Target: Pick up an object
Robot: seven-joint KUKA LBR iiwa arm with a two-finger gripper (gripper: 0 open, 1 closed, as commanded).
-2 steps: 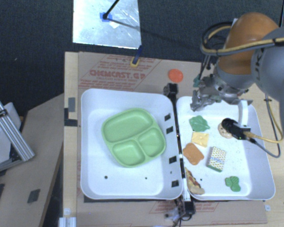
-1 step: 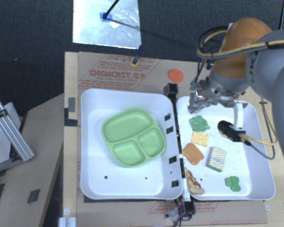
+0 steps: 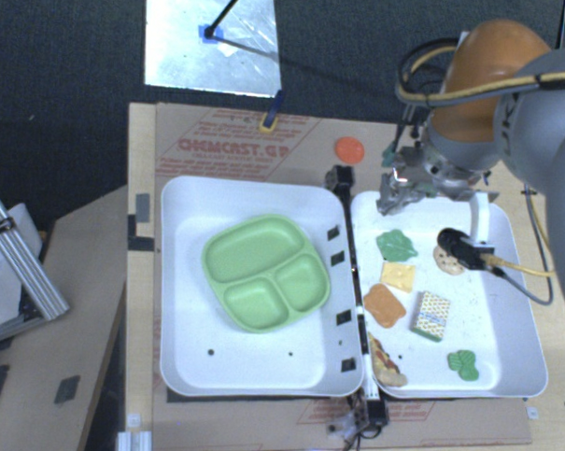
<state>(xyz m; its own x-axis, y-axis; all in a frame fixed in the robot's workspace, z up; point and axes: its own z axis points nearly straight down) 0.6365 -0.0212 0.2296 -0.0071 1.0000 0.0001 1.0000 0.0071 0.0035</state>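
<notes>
My gripper [image 3: 394, 199] hangs over the far left corner of the right bin [image 3: 503, 304], just beyond a green leafy piece [image 3: 395, 243]. Closer to me lie a yellow square [image 3: 399, 275], an orange piece [image 3: 385, 306], a patterned box [image 3: 433, 316], a small green piece [image 3: 462, 364] and a brown-and-yellow piece [image 3: 386, 362] by the divider. A round cookie [image 3: 447, 261] lies partly under a black part of the arm [image 3: 459, 243]. I see nothing held in the gripper.
The left bin [image 3: 183, 262] holds a green three-compartment tray [image 3: 265, 271]. An orange disc [image 3: 349, 150] lies on the cardboard behind the bins. A yellow cable [image 3: 519, 269] crosses the right bin's far side. A shiny sheet [image 3: 214, 39] lies at the back.
</notes>
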